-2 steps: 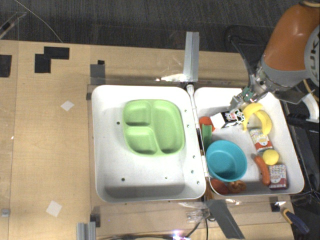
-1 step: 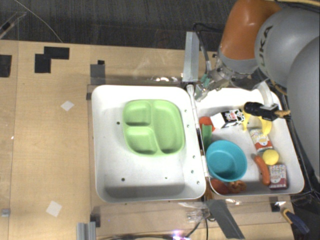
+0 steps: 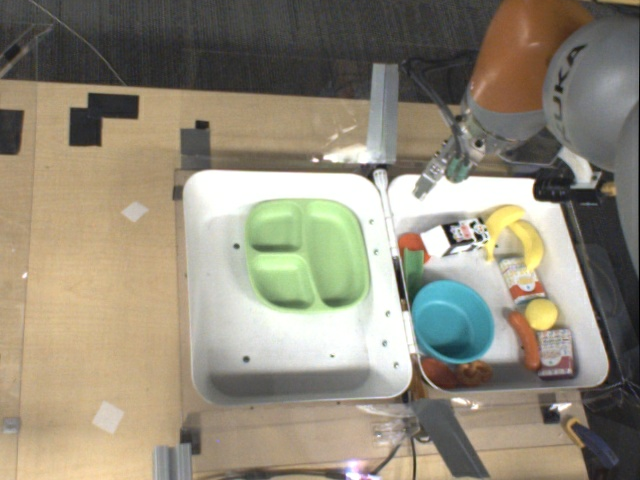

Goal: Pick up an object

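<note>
The right bin holds several objects: a yellow banana, a small white box with black print, a blue bowl, a red-labelled bottle, a yellow lemon, a red sausage-shaped piece and a dark red packet. My gripper hangs above the far left corner of this bin, up and left of the white box. It is open with nothing between its fingers.
A green divided plate lies in the left bin. A red item and a green item sit against the divider. Brownish food lies under the bowl's near edge. A metal post stands behind the bins.
</note>
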